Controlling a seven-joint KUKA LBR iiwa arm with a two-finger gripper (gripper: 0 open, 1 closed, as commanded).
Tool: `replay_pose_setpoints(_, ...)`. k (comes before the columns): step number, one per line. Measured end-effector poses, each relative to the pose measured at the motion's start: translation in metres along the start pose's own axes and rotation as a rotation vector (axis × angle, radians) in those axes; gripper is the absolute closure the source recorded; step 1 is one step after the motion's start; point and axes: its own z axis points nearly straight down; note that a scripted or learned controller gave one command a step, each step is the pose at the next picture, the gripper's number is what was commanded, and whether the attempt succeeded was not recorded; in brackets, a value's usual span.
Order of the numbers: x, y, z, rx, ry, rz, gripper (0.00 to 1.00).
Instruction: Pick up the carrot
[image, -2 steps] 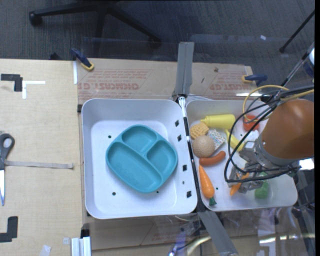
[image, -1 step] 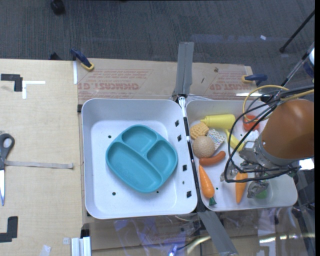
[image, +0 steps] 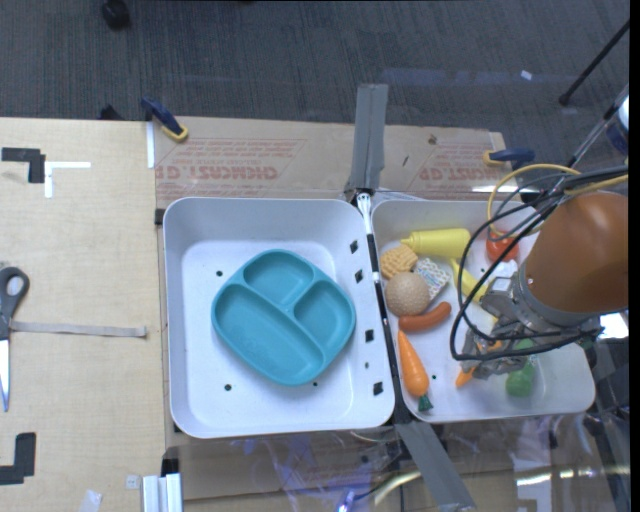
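The carrot (image: 412, 368) is orange with a green tip and lies lengthwise by the left wall of the right bin (image: 560, 400), pointing toward the front. My gripper (image: 492, 358) hangs low over the front middle of that bin, right of the carrot and apart from it. The arm's orange band and cables cover most of the gripper. A small orange piece (image: 463, 378) shows just at its left edge; I cannot tell what that piece is or whether it is held.
A reddish sausage (image: 425, 318), a tan ball (image: 407, 293), a waffle-like piece (image: 398, 261) and a yellow bottle (image: 437, 242) lie behind the carrot. A green item (image: 519, 380) sits beside the gripper. The left bin (image: 180, 300) holds a blue divided plate (image: 284, 316).
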Motion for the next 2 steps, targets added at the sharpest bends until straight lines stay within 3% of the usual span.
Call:
replay_pose_setpoints(1,0.0,0.0,0.0,0.0,0.0,0.0,0.0)
replay_pose_setpoints(2,0.018,0.003,0.019,-0.01,0.007,-0.213,0.0)
